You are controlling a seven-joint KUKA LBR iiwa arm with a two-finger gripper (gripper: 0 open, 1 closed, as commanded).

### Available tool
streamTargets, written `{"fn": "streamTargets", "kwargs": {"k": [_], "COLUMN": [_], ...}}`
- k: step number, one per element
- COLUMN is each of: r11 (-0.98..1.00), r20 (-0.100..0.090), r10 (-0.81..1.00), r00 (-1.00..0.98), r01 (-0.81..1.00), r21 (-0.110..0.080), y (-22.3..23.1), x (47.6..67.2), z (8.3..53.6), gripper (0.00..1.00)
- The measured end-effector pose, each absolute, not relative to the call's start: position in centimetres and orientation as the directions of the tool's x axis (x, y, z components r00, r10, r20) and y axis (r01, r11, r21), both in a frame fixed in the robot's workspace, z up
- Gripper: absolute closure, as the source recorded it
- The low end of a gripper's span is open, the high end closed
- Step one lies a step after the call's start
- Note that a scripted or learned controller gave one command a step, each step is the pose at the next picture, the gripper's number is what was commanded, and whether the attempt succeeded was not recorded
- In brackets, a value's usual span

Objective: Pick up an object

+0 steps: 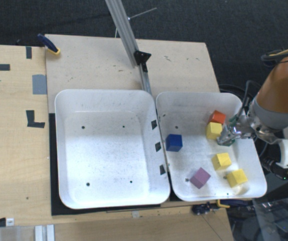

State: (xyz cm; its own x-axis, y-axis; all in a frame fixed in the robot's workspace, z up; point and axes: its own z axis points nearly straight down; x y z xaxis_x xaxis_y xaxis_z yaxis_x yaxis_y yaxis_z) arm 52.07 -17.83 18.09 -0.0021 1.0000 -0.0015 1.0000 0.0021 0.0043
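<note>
Yellow cube [214,130] (edges askew) beside hand [228,137]

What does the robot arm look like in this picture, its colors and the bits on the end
The arm enters from the right: a rounded orange band sits above a grey wrist section. At its tip is a small metallic pincer, grey and silvery with dark parts. Thin dark cables run beside the wrist, and a white fitting shows below the arm.
</note>
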Motion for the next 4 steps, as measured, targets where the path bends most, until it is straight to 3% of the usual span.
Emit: {"fn": "streamTargets", "kwargs": {"k": [2,4], "r11": [0.002,0.006], "r20": [-0.001,0.001], "r10": [1.000,1.000], "r00": [-0.002,-0.006], "r01": [1.000,1.000], "r21": [0.003,-0.002], "y": [-17.8,-7.1], "x": [52.3,56.5], "z": [25.7,23.6], "gripper": [1.00,1.00]}}
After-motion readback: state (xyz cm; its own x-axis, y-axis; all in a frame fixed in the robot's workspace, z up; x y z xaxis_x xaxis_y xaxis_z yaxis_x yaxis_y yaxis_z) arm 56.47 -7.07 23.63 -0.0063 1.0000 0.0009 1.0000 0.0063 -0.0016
